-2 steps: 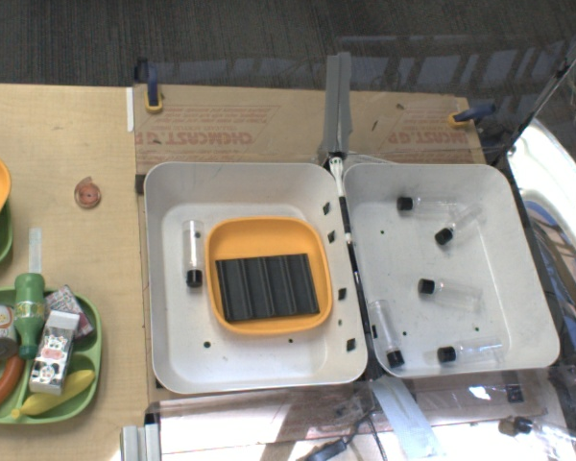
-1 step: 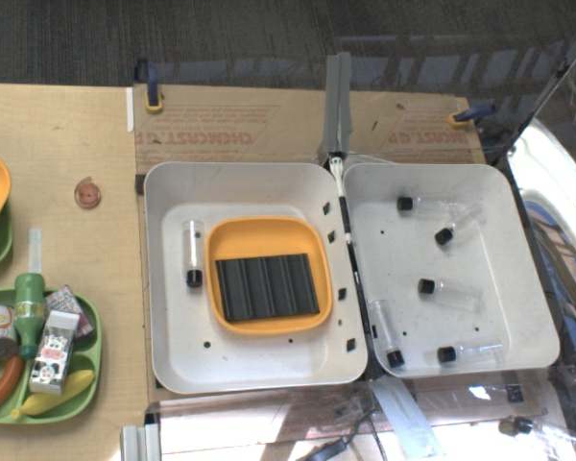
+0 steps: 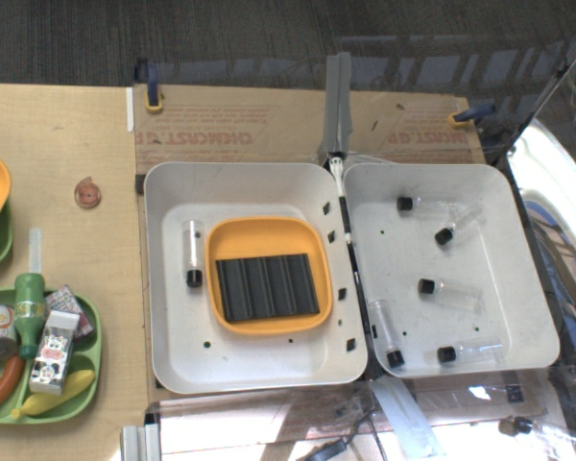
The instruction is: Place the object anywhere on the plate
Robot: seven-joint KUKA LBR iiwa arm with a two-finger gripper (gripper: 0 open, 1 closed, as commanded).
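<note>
Lying just beside the orange plate (image 3: 221, 240), in the same white bin (image 3: 173, 358), one capped clear vial (image 3: 192, 251)

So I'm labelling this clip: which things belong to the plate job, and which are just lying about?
Job:
orange plate
clear vials with black caps, right bin
vial beside the plate

Lying about:
green tray of toy food
cardboard sheet
clamps

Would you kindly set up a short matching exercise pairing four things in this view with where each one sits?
Things:
1. orange plate
2. vial beside the plate
3. green bottle
4. blue clamp

Places:
A. on the green tray at far left
B. middle of the left bin
C. on the cardboard's back edge
D. left bin floor, left of the plate

Pairs: 1-B, 2-D, 3-A, 4-C
</note>
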